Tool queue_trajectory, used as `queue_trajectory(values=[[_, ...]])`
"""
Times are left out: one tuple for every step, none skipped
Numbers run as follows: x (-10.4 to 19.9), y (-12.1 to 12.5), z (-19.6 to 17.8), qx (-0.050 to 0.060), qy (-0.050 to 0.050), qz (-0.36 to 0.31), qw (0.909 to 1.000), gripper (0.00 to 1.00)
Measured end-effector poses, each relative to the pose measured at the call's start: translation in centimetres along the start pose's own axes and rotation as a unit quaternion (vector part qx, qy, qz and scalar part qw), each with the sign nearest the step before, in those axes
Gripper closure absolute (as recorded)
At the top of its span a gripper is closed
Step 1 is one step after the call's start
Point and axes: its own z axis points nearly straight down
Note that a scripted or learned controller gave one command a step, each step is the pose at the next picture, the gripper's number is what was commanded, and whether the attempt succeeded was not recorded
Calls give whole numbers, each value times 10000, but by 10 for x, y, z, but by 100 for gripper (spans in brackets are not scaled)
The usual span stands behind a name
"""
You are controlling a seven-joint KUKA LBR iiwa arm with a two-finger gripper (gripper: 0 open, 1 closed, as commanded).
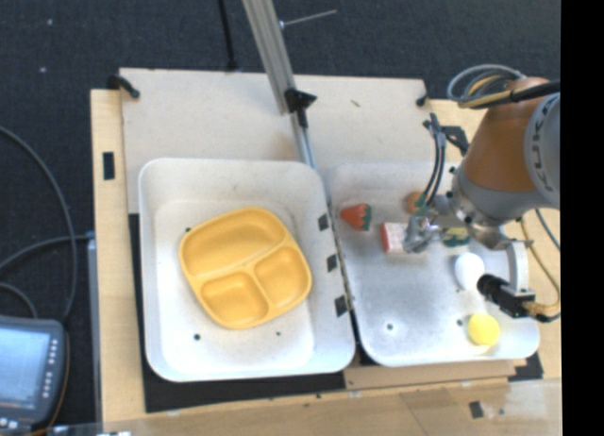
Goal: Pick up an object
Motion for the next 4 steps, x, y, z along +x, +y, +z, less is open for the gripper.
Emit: queue_trajectory(values=[[-3, -1, -64, -17, -6, -1, 10000, 100], [-4, 1, -118, -10, -6, -3, 10000, 100], [46, 0, -115, 17, 6, -17, 10000, 100], [93, 4, -97, 27, 7, -15, 10000, 100]])
